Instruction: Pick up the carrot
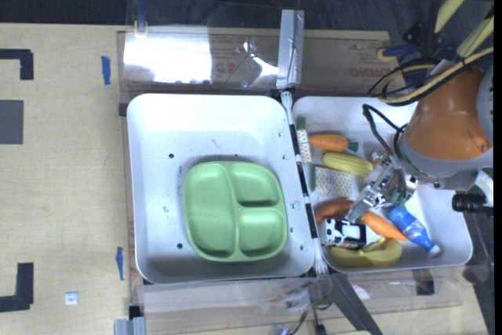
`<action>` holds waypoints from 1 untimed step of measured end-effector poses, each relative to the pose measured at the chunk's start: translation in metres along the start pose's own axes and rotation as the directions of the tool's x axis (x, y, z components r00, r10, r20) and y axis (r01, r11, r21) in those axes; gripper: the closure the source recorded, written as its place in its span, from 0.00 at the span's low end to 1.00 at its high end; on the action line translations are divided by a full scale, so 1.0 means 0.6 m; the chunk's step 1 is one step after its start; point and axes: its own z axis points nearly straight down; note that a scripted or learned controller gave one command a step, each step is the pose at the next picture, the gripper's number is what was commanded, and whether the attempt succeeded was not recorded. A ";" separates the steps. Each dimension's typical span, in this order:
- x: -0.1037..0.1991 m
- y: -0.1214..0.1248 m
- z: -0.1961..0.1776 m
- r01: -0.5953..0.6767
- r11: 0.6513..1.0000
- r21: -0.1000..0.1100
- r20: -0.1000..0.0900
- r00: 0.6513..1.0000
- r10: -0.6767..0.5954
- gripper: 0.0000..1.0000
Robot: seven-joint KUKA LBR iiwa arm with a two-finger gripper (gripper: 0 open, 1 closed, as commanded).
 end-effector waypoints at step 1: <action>-0.088 -0.158 -0.076 -0.190 0.982 0.002 0.001 0.982 0.190 0.00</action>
